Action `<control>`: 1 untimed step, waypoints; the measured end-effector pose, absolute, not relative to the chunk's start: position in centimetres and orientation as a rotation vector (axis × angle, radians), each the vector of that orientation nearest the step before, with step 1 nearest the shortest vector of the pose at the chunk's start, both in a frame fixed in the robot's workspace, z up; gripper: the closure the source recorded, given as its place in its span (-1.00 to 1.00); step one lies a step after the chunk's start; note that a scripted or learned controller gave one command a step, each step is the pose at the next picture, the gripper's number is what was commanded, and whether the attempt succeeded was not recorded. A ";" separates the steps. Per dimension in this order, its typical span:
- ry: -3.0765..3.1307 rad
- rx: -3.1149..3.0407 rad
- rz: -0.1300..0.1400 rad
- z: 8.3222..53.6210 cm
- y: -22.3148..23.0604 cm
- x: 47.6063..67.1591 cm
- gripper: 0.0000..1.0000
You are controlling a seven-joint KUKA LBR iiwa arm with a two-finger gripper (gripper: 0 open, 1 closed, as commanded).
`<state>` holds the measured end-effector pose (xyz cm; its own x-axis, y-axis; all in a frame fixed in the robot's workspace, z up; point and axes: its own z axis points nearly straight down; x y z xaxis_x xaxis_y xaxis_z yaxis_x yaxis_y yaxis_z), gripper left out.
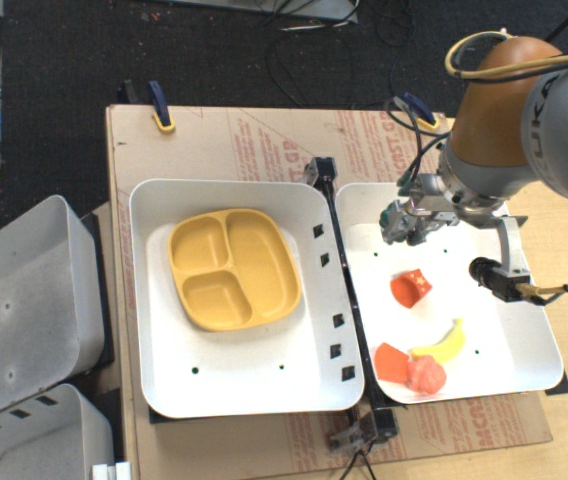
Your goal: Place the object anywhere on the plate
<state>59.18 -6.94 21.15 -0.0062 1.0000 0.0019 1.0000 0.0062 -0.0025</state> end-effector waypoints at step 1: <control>-2.228 -2.211 0.000 20.8 -1.8 57.9 1.00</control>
